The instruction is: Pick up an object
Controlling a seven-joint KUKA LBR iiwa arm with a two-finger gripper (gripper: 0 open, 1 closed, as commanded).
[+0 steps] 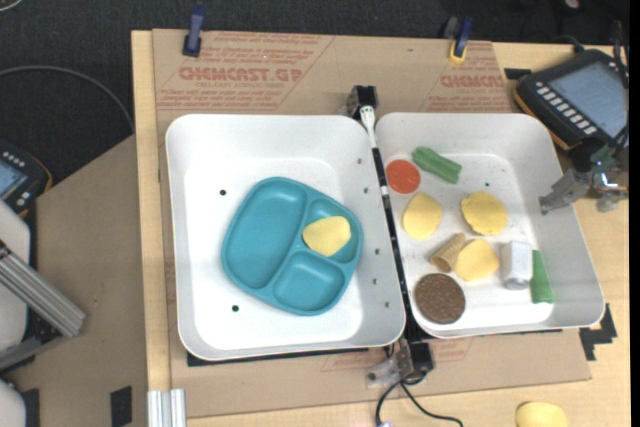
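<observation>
At the right edge of the frame the gripper (pixel 580 187) hovers over the right bin's (pixel 470 127) rim; whether it is parted or closed cannot be told, and nothing shows in its grasp. The left bin (pixel 200 155) holds a teal divided plate (pixel 262 240) with a yellow piece (pixel 326 235) in one compartment. The right bin holds yellow pieces (pixel 484 212), a green stick (pixel 437 164), a red disc (pixel 403 177) and a brown disc (pixel 439 298).
</observation>
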